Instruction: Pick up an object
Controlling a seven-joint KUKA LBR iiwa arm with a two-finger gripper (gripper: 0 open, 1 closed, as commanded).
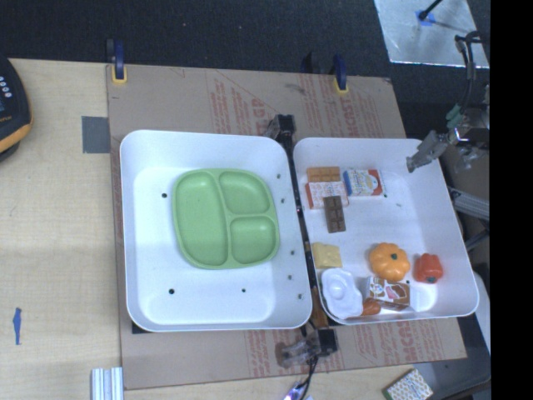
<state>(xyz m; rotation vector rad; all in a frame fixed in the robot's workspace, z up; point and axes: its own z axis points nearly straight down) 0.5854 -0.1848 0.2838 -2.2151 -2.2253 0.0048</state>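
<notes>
The right bin [433, 215] holds the loose objects. A brown and orange packet [323, 187] and a white carton [363, 182] lie at its far side, with a dark chocolate bar [335, 214] just in front. Nearer the front are a yellow block [326, 255], an orange pumpkin [390, 261], a red pepper [428, 267], a white cup [338, 291] and a small printed packet [390, 293]. My gripper [425, 151] hangs over the bin's far right corner, apart from all of them, with nothing seen in it.
The left bin [150, 290] carries a green divided plate [225, 217]. Both bins rest on a cardboard sheet [208, 98] held by blue clamps. A black and orange device [10, 107] sits at the bench's far left.
</notes>
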